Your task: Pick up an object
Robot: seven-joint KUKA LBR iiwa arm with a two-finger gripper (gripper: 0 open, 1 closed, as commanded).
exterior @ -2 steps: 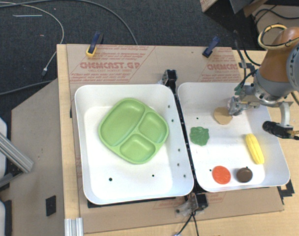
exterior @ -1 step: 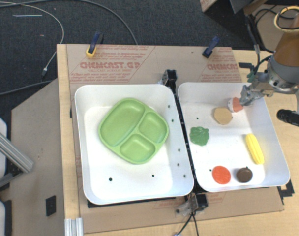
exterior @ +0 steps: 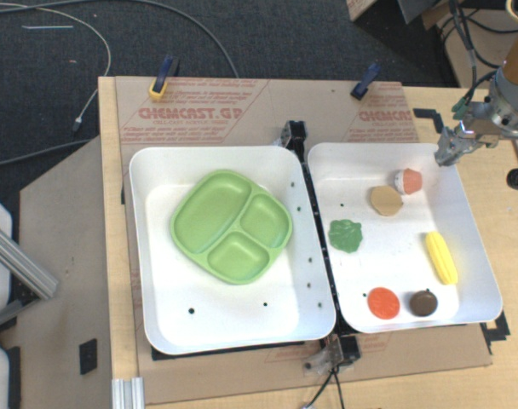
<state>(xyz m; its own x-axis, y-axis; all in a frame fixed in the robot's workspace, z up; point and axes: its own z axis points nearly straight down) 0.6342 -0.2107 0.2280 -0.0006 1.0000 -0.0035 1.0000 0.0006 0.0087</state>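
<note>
Right bin (exterior: 472,228): six food pieces. Left bin (exterior: 157,313): one green plate (exterior: 232,226). Gripper (exterior: 451,152) at rim, grip state impossible to tell.

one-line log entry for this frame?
phase: pre-grasp | gripper: over right bin far rim, nothing held | nearest: pink-and-white piece | left bin: green tray

On the cardboard sheet (exterior: 242,113) under my bins I read red print "CHEMCAST GP", once behind the left bin, again partly at right.
</note>
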